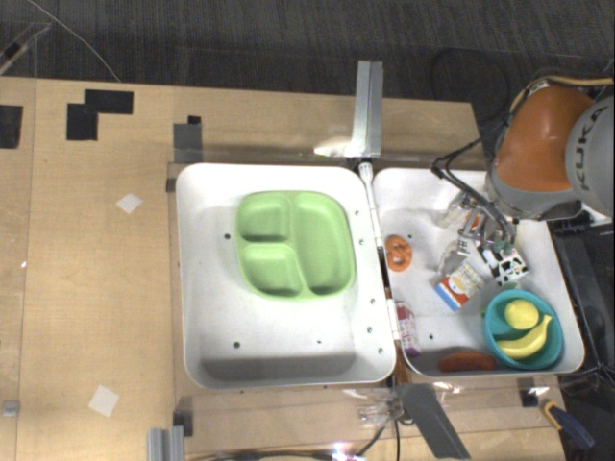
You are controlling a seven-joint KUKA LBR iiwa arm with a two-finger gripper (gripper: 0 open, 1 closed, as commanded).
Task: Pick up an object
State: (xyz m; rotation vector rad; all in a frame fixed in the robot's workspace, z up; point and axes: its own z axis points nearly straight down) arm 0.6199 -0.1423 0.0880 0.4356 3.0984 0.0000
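Note:
My gripper (478, 240) hangs over the middle of the right bin (423, 195), reaching in from the arm's orange band (538, 147) at the upper right. Just below it lies a small white carton (457, 284) with blue and orange ends, tilted. A black-and-white speckled piece (508, 268) sits right of the carton. An orange ring-shaped item (398, 253) lies at the bin's left side. A teal bowl (500, 339) holding a yellow banana (525, 327) stands in the near right corner. A red sausage (467, 360) lies along the front wall.
The left bin (207, 286) holds a green divided tray (293, 243). A small purple item (403, 320) lies by the divider between the bins. A metal post (368, 113) rises behind the bins.

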